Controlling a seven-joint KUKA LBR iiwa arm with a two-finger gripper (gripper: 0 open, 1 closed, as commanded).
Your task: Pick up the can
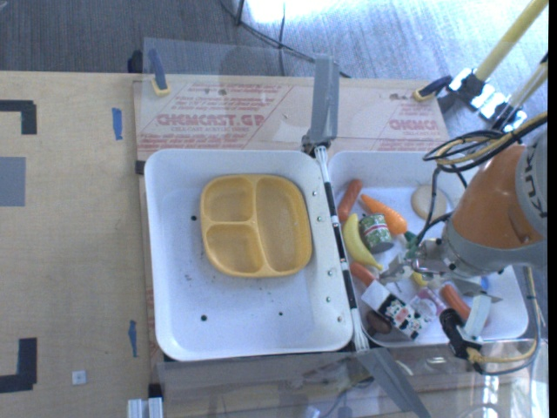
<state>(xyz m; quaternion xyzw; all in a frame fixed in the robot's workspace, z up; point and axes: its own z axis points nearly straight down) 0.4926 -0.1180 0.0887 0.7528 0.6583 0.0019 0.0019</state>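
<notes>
The can, green-labelled with a dark top, stands in the right bin, toward that bin's left wall and about midway between its far and near edges. A yellow banana lies just beside it on the left-wall side, and an orange carrot lies against its far side. A second long orange piece sits nearer the far-left corner of the same bin.

The gripper hangs over the middle of the right bin, just to the near-right of the can, close to it but apart from it. Its metal fingers are mixed up with the clutter under them, so whether they are spread or closed cannot be told; nothing can be seen between them. The arm's orange band rises toward the bin's right edge.

In the left bin a yellow divided plate lies flat near the centre.
</notes>
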